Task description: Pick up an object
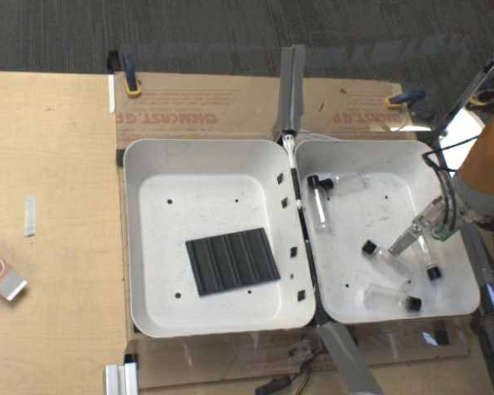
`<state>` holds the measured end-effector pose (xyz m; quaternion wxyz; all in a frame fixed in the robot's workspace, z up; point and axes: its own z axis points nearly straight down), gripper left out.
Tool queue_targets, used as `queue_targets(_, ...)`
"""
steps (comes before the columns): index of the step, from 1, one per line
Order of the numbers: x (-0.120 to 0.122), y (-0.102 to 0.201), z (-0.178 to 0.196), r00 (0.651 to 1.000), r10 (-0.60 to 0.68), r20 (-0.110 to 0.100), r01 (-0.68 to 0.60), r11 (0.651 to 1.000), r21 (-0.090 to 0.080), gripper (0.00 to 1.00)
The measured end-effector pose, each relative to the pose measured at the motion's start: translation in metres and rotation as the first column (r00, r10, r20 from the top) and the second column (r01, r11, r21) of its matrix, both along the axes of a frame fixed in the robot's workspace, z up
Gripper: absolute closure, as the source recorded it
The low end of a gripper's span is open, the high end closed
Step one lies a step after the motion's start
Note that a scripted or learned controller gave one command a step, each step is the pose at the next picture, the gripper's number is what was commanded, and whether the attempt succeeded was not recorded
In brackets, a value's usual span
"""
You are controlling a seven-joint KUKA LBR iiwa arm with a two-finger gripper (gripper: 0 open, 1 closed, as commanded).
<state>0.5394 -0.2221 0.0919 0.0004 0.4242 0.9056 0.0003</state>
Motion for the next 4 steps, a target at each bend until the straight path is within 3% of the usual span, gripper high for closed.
queue_targets(4, -0.0001, -0.0002, 0.0000, 1.000, 0.000, 0.000, 0.000, 1.000, 0.000, 0.00)
